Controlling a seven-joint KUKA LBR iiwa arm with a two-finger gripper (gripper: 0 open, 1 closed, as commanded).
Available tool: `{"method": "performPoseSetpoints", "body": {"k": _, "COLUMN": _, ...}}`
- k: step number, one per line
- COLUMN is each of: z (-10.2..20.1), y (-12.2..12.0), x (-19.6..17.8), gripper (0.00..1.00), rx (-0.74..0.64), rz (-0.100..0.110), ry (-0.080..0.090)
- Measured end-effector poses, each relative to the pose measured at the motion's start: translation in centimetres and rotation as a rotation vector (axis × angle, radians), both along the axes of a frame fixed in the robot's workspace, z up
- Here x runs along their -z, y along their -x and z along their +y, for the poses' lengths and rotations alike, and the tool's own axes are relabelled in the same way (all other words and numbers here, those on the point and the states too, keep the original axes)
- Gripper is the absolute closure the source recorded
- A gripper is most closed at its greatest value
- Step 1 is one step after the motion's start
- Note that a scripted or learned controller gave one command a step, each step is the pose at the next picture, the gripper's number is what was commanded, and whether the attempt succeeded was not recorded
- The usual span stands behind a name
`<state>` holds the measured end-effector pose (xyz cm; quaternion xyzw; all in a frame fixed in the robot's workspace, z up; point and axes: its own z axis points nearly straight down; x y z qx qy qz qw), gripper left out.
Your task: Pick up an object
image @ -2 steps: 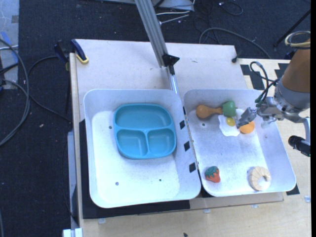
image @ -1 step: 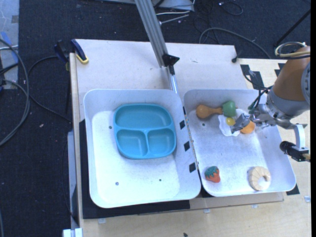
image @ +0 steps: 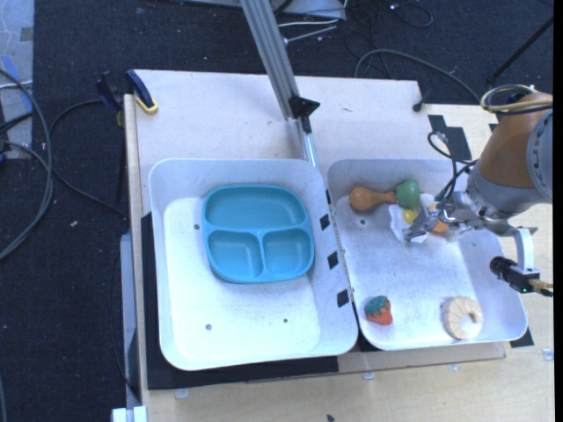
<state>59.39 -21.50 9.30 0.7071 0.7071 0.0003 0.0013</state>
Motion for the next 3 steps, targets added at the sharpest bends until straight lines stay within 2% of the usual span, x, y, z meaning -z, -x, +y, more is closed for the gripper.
{"method": "performPoseSetpoints", "body": {"k": 1, "z": 0.0, "y": -0.1, "x": -1.2, "gripper": 1.0, "rx": -0.001, "rz": -0.005, "ry": 0.001}}
{"method": "performPoseSetpoints", "body": {"k": 3, "z": -0.4, "y": -1.9, "x": -12.6, "gripper": 1.0, "rx": -0.003, "rz": -0.005, "ry": 0.002}}
